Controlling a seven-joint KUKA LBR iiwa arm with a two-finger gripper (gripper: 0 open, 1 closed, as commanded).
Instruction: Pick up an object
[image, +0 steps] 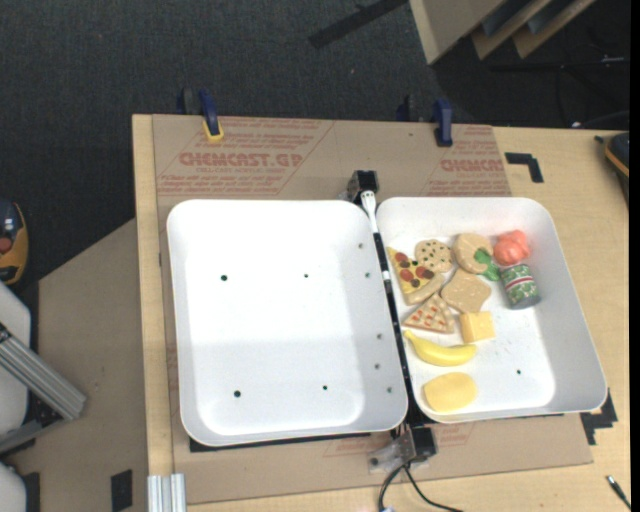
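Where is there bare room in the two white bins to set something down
The left bin has a bare white floor from rim to rim. In the right bin, free strips run along the right wall beside the green can and at the near right corner past the yellow oval piece. It is crowded along the divider, from the cookie down to the banana.

Two white bins (280, 420); two pizza slices (412, 277); one banana (442, 351); one can (519, 285).

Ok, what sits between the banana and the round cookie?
In the camera view, two things: a pizza slice and a cracker lie between the banana and cookie.
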